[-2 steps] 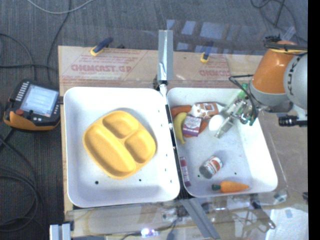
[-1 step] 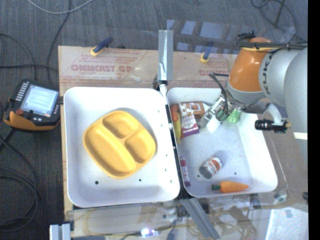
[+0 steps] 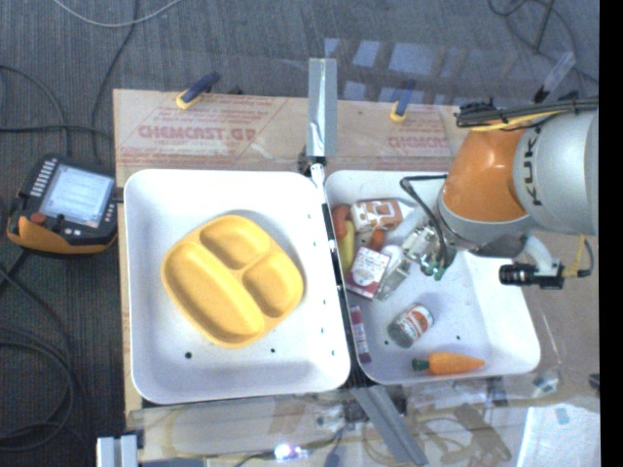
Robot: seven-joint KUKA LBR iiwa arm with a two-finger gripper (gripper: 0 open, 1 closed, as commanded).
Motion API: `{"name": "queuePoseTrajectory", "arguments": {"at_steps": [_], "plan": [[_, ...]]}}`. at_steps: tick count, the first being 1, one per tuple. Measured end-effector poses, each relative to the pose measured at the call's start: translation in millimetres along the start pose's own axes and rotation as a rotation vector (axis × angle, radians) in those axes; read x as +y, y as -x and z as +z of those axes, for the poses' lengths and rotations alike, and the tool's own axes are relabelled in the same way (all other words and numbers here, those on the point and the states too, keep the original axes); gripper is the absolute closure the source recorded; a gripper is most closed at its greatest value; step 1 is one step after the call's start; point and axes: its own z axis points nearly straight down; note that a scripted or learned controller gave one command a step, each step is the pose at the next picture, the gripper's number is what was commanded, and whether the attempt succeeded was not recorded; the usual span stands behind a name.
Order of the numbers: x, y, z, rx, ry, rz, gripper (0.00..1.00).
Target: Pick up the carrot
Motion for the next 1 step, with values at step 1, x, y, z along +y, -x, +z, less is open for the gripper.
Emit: {"name": "queuePoseTrajectory", "arguments": {"at_steps": [1], "plan": [[-26.7, 20.0, 0.7, 0.004, 0.005, -0.249, 0.0]]}}
